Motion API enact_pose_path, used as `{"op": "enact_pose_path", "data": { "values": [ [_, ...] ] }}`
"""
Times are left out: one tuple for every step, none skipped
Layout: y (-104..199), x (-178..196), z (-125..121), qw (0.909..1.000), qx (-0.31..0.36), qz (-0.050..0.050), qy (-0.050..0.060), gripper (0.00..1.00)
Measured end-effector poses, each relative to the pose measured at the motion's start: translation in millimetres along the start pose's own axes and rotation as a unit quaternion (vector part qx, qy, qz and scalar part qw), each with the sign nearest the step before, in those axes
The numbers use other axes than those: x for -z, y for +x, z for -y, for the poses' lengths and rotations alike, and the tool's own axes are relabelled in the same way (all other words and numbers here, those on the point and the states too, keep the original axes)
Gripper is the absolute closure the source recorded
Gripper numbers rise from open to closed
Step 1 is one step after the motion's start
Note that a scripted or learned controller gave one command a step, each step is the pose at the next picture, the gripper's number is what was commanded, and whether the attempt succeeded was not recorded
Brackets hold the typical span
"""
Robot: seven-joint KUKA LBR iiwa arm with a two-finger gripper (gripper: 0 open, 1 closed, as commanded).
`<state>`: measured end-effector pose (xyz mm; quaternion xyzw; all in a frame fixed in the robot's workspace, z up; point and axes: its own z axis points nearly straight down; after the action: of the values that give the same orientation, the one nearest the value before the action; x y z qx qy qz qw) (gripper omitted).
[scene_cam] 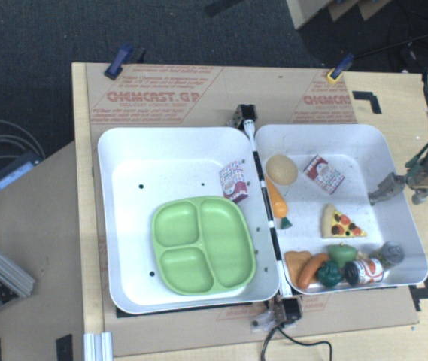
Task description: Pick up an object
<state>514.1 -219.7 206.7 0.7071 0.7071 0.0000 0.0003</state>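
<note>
Left bin (pixel 123 224): a green divided plate (pixel 201 244) sits low, a small red-and-white packet (pixel 233 180) by the dividing wall. Right bin (pixel 394 224): a carrot (pixel 276 200) along the divider, a pale round bun (pixel 281 169), another packet (pixel 324 174), a pizza slice (pixel 340 223), toy food heaped in the near corner. The gripper (pixel 385 189) hangs at the far right rim; its jaws are too blurred to judge, nothing visibly between them, the pizza slice nearest, just left.
</note>
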Motion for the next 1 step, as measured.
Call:
{"op": "enact_pose_path", "data": {
  "values": [
    [64.9,-57.9,35.4,1.0000,0.001,-0.001,0.001,0.00]
  ]
}}
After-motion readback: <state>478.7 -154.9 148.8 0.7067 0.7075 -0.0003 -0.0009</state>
